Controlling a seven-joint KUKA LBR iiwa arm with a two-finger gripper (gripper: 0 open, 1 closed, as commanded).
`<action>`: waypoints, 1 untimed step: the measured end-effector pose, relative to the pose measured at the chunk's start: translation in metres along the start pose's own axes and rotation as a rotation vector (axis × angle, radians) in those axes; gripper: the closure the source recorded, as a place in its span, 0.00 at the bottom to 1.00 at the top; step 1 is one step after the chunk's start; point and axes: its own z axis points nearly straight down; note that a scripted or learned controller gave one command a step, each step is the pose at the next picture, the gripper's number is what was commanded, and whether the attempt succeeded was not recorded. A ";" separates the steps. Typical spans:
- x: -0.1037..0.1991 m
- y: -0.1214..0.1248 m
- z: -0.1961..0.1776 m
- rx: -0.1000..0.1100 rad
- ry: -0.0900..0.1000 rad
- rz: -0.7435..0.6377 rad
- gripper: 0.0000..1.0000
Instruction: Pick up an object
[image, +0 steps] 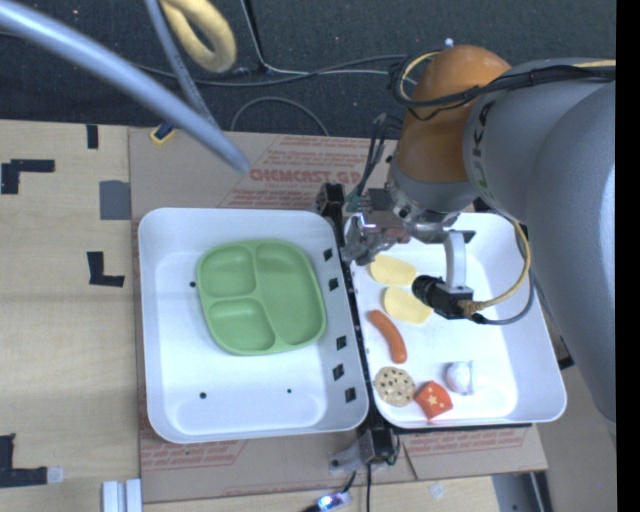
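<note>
1. I see the claw (372, 240) at the right bin's (520, 400) upper left corner, just above the yellow chips (393, 270); how far open it is, I cannot tell.
2. I judge the nearest chip the likeliest target.
3. I'd descend straight, clear of the bin wall, and close only once the chip is straddled.

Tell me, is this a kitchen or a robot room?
Probably a robot lab, not a kitchen: a big robot arm reaches over two white bins, toy food like a cookie sits inside, and cables run behind.
</note>
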 end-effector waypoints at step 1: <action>0.045 0.011 0.011 -0.001 -0.002 0.000 1.00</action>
